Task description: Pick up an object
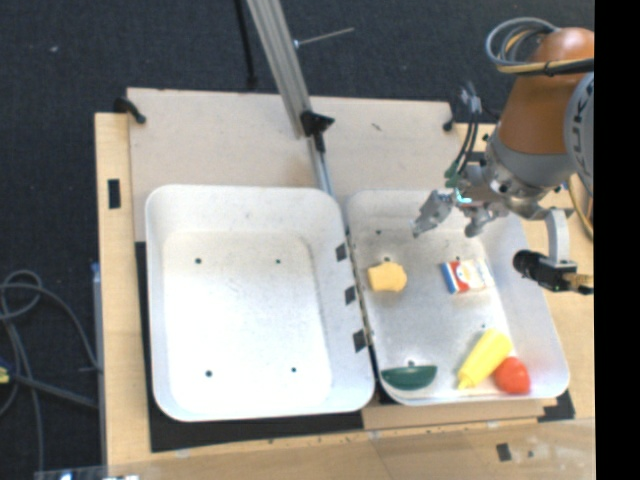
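My gripper (452,220) hangs over the back of the right bin (400,218), open, with its two fingers spread and nothing between them. Below it in the bin lie a small red, white and blue box (465,276) and a yellow chunk (387,277). Nearer the front edge rest a yellow bottle-shaped piece (484,358), a red ball (512,375) touching it, and a dark green bowl-shaped piece (410,375). The box is closest to the gripper, just in front of it.
The left bin (250,298) sits beside the right one. A metal pole (285,63) slants up from between the bins at the back. A black clamp (545,266) juts over the right bin's right edge. Cables lie on the floor at left.
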